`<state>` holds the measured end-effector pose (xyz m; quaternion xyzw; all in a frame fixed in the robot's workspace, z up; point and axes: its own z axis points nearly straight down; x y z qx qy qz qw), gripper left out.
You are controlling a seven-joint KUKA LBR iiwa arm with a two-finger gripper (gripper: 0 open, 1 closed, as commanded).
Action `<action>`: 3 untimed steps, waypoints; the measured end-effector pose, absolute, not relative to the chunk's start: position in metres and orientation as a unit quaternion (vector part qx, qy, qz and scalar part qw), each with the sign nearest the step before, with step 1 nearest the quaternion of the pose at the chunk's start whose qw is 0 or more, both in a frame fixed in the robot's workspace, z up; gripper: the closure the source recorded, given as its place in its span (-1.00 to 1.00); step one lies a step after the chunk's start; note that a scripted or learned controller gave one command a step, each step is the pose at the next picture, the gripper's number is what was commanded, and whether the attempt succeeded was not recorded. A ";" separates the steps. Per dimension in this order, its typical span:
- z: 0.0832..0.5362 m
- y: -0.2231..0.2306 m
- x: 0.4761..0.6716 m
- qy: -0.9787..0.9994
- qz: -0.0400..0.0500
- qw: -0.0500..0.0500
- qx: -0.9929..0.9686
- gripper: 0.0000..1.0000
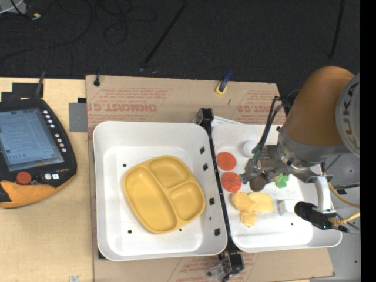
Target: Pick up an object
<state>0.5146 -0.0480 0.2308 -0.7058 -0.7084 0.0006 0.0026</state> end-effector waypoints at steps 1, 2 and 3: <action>0.220 0.007 0.492 -0.708 0.001 0.003 -0.706 1.00; 0.237 0.032 0.492 -0.708 0.000 0.001 -0.706 1.00; 0.231 0.023 0.483 -0.707 0.002 0.002 -0.707 1.00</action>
